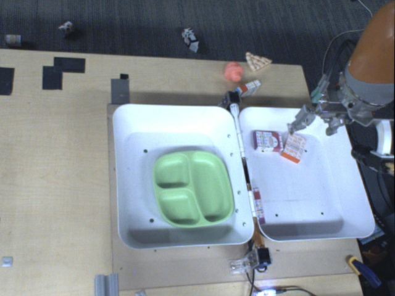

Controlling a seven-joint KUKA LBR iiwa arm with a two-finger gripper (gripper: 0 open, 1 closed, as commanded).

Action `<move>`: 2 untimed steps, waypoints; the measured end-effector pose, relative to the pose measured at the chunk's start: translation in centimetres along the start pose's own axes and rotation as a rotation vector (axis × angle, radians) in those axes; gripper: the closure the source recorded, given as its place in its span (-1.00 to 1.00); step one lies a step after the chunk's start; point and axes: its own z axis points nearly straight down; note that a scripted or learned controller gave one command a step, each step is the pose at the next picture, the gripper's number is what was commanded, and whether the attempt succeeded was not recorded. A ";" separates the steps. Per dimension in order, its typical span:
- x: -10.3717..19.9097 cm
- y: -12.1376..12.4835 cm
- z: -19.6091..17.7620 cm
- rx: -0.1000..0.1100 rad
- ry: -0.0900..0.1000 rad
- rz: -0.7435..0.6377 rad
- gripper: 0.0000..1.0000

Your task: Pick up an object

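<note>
1. Claw [307,119] hangs over the far right part of the right bin [321,224], reaching in from the right under the grey arm w/ orange band [373,48]. Thin fingers slant down-left toward the bin floor; whether they're apart or together I cannot tell, too small and blurred at this res.
2. Nothing visible between the fingers, so no grasp to credit.
3. Likely targets: two small flat packets in the right bin's far half. White/maroon packet [266,141] lies flat near the bin's left wall; red/white packet [294,147] sits just beside it, tilted, right below the claw tip. Tip looks very near or touching the red/white one's top edge, prob. just above it, but can't confirm contact.
4. Left bin [133,184] holds a green divided tray [192,187], three compartments, nothing in them. Well apart from the claw.
5. Off-bin clutter on the worktop [55,177] past the bins: pink ball [233,71], wedge-shaped toy [258,61], small tube [249,89]. Not in play, as far as I judge.
6. Progress: approach stage at best. Claw is positioned over the packets; no object lifted, both packets lying on the bin floor.
7. Left to do: close on one packet, get a firm hold, raise it clear of the bin. Flat thin packets = hard pinch; slip risk is high.
</note>
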 end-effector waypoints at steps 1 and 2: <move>-2.7 8.2 15.9 0.003 0.000 0.000 -1.00; -2.7 8.5 14.5 -0.007 -0.001 -0.003 1.00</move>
